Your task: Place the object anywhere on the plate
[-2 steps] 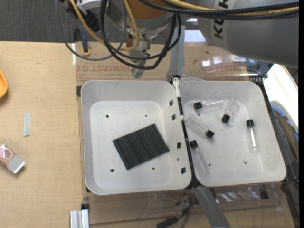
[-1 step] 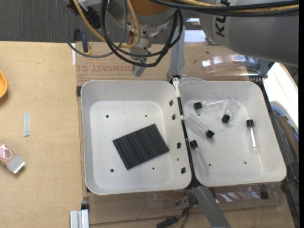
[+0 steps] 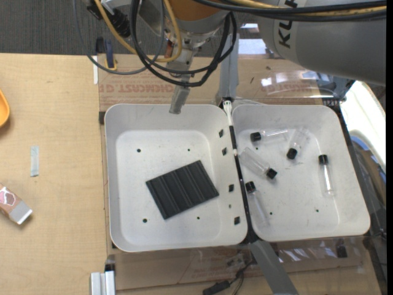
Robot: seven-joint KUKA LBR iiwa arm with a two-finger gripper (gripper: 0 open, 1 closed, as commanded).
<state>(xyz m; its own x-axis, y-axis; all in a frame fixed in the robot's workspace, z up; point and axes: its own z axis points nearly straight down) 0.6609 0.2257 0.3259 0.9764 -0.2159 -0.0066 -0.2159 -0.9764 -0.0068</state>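
Overhead, the gripper [image 3: 177, 101] hung above the left bin's [image 3: 116, 165] far rim, grip state unclear. Clear vials [image 3: 265, 168] lay in the right bin [image 3: 350, 165], awaiting transfer to the dark plate [image 3: 182, 188].

Plate [image 3: 182, 188]: dark grey, flat, rectangular, ribbed lengthwise; lies rotated in the left bin [image 3: 123, 226], below the gripper [image 3: 177, 101] and well apart from it.

Objects: clear vials with black caps, lying on their sides, scattered in the right bin [image 3: 356, 220], below and right of the gripper. Nearest: vial [image 3: 260, 164] by the divider. Farthest: vial [image 3: 326, 174], lengthwise up-down.
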